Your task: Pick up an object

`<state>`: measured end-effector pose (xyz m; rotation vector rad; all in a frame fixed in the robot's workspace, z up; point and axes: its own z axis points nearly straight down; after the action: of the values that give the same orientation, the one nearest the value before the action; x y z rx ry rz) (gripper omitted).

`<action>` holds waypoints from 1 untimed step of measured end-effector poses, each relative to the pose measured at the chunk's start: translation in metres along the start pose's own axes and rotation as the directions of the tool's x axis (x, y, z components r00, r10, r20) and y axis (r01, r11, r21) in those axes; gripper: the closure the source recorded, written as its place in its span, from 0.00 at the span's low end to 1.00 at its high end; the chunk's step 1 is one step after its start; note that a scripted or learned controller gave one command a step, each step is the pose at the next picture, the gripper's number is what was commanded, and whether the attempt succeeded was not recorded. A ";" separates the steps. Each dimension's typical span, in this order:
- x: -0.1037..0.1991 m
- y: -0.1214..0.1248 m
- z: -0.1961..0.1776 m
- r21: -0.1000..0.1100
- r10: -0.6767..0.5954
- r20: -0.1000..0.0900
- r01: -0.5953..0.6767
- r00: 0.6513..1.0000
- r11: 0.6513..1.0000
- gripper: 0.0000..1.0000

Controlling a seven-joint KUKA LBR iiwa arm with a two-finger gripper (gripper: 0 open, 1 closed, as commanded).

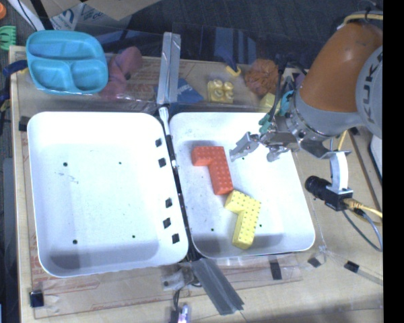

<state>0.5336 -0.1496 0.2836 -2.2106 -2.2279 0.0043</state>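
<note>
Two L-shaped blocks lie flat in the right bin [291, 200], the yellow block [244, 219] nearest the camera and the orange block [212, 167] just beyond it, their ends close together or touching, likely scattered there as loose candidates for picking. Farther back, the gripper [259, 147] hovers above the bin's far right part, fingers spread apart with nothing between them, beside the orange block but apart from it.

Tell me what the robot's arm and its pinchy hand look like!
The arm is big and rounded, with an orange band over grey. Its gripper is small, grey metal with two thin fingers. A white strap and a black plug with a yellow cable hang beside it.
</note>
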 end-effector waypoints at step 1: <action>-0.013 0.013 0.128 0.001 -0.093 0.000 0.093 0.996 0.996 0.00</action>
<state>0.5462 -0.1624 0.1551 -2.1042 -2.3279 0.0046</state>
